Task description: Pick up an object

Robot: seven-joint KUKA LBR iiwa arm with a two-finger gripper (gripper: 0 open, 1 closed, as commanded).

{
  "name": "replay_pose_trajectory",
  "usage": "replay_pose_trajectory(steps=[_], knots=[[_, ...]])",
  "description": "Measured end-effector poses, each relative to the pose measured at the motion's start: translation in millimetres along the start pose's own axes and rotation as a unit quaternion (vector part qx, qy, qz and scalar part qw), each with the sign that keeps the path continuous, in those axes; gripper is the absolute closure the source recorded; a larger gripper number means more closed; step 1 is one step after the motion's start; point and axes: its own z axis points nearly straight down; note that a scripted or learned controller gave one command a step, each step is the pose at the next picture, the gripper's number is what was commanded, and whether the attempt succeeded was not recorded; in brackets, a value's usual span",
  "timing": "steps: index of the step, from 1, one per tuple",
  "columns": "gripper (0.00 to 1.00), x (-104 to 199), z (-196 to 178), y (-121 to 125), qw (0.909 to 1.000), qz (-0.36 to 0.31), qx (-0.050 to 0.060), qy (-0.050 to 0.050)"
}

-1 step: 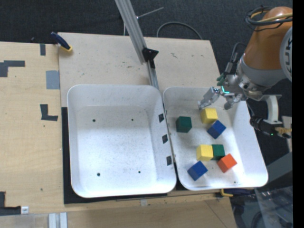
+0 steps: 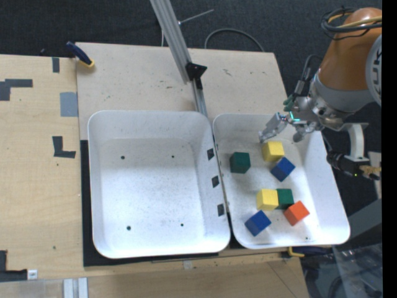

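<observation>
Several small cubes lie in the right bin (image 2: pixel 245 132). A dark green cube (image 2: pixel 240 162) sits toward the bin's left. A yellow cube (image 2: pixel 273 150) touches a blue cube (image 2: pixel 283 168) near the middle. Nearer the front, a second yellow cube (image 2: pixel 267 198) sits against a green cube (image 2: pixel 285 196), with an orange cube (image 2: pixel 297 212) and another blue cube (image 2: pixel 257 222) close by. My gripper (image 2: pixel 285 131) hovers over the back of this bin, just above the upper yellow cube. It is open, with nothing between its fingers (image 2: pixel 271 129).
The left bin (image 2: pixel 149 179) stands beside the right one. A slanted metal rail (image 2: pixel 177 36) runs down to the divide between the bins. A blue and yellow clamp (image 2: pixel 80 54) lies on the bench at the back left.
</observation>
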Motion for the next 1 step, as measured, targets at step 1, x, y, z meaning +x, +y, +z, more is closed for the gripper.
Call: replay_pose_trajectory(steps=[1], knots=[[0.00, 4.1, 64.3, -1.9, 1.0000, 0.000, 0.003, 0.000]])
